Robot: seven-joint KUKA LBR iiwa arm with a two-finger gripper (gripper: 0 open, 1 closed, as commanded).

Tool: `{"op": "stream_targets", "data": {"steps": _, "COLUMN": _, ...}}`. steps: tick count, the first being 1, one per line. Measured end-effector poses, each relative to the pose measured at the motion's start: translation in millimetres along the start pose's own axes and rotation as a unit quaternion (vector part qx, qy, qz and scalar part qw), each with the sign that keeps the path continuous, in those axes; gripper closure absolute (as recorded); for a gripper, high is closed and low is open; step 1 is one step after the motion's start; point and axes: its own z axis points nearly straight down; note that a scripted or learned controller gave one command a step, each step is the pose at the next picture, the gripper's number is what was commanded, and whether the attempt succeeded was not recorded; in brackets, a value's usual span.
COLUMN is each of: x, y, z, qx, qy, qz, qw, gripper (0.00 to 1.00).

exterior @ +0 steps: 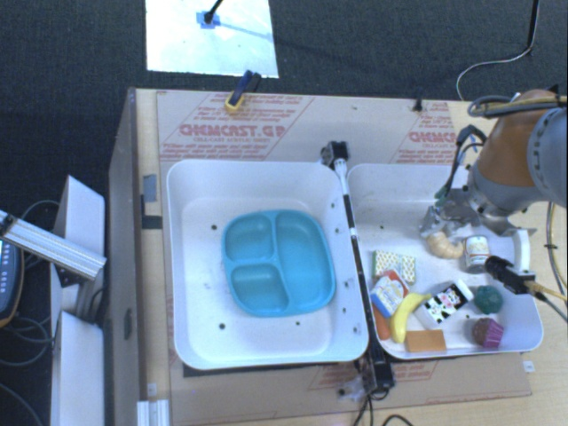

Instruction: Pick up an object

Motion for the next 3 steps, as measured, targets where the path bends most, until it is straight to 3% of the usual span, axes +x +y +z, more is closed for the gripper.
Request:
{"op": "stream_targets", "data": {"steps": 1, "x": 9.0, "y": -31.6, "z": -87.2, "qx": 0.0, "qy": 0.0, "qz": 0.001, "qw": 1.0, "gripper": 1.0}}
{"op": "stream_targets", "data": {"steps": 2, "x": 55.0, "y": -44.4, "z": -118.2, "qx": 0.001, "qy": 0.001, "qz": -0.001, "qw": 1.0, "gripper": 1.0}}
{"op": "stream_targets", "data": {"steps": 3, "x": 113.4, "y": -33.3, "z": -116.7, "qx": 0.001, "qy": 0.001, "qz": -0.001, "qw": 1.0, "gripper": 1.0}}
